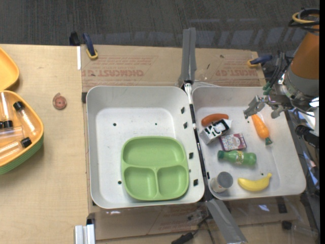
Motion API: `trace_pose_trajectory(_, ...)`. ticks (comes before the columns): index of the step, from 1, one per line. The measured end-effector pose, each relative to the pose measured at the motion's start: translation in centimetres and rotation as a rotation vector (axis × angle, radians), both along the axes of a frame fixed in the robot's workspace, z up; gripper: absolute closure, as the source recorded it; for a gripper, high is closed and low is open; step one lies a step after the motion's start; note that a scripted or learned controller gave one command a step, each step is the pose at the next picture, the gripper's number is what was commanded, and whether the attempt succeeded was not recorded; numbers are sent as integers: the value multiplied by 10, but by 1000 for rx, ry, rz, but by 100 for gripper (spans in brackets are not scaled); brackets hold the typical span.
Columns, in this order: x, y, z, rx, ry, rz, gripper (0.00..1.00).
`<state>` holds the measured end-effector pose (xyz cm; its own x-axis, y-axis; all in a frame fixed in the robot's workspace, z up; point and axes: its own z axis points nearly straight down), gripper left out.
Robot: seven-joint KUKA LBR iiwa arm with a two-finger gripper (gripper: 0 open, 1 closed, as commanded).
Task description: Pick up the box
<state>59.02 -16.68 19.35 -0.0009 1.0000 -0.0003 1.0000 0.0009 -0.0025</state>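
You are looking at a pick not yet begun: the box [215, 130] is lying in the right bin [292, 184], just left of the carrot [261, 126]. The gripper [267, 104] is hovering above that carrot, released, holding nothing.

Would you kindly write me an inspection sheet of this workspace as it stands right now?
Surface: two shallow white bins, left bin and right bin, on brown cardboard over a wooden bench.
Job's things: small black-and-white box in the right bin, lying free beside a red sausage-shaped toy.
Clutter: purple packet, green bottle, yellow banana, grey can, orange carrot; green divided plate in the left bin.
Grippers: gripper at the right bin's far right edge, near the carrot, apart from the box.
Cables: yellow loop on the arm.
Surroundings: yellow trays with vials; blue-yellow clamps.
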Motion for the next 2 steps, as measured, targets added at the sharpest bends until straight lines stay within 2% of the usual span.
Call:
trace_pose_trajectory(1, 10, 28, -79, -3, -28, -105, 0)
trace_pose_trajectory(2, -26, 27, -86, -9, -38, 102, 0)
